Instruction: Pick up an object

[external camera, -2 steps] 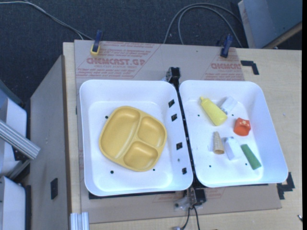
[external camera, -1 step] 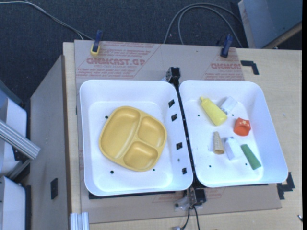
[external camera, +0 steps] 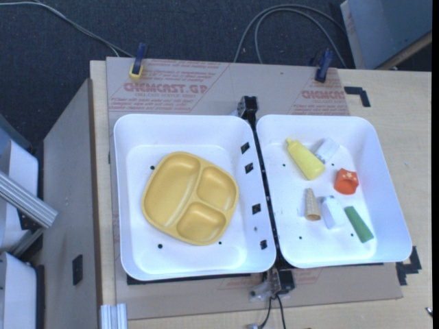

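Careful: hand state you cannot tell. Right bin (external camera: pixel 384 156) cluttered; green block (external camera: pixel 359 224) just beside small white piece (external camera: pixel 329 213), risking double grab or slip.

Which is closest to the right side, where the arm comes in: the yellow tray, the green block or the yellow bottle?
1. Green block, far right of the right bin.
2. Yellow bottle, toward that bin's left.
3. Yellow tray, in the left bin.
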Controlling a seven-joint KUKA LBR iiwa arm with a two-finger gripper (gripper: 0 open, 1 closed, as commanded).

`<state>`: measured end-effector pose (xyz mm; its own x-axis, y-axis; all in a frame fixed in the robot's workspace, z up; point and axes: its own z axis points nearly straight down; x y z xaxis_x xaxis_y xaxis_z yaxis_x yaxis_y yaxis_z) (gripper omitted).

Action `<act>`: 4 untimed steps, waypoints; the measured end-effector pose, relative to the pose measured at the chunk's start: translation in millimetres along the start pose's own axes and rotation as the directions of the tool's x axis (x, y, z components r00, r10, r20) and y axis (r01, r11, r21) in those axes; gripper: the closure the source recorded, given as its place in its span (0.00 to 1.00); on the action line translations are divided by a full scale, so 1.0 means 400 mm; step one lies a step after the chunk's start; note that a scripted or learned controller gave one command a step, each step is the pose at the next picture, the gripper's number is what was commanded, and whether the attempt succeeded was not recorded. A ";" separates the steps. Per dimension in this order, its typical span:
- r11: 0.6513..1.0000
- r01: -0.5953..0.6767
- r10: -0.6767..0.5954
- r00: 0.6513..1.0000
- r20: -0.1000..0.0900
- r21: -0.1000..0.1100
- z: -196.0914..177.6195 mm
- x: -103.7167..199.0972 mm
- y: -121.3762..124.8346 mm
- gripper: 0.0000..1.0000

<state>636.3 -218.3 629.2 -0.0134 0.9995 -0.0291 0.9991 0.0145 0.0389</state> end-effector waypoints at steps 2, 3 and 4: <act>1.000 0.003 -0.003 1.000 0.006 -0.009 -0.059 0.002 0.003 1.00; 1.000 0.004 -0.004 1.000 0.009 -0.013 -0.089 0.003 0.004 1.00; 1.000 0.005 -0.005 1.000 0.012 -0.018 -0.118 0.004 0.005 1.00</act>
<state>636.6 -215.3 676.4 -0.0182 0.9990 -0.0410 0.9982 0.0205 0.0566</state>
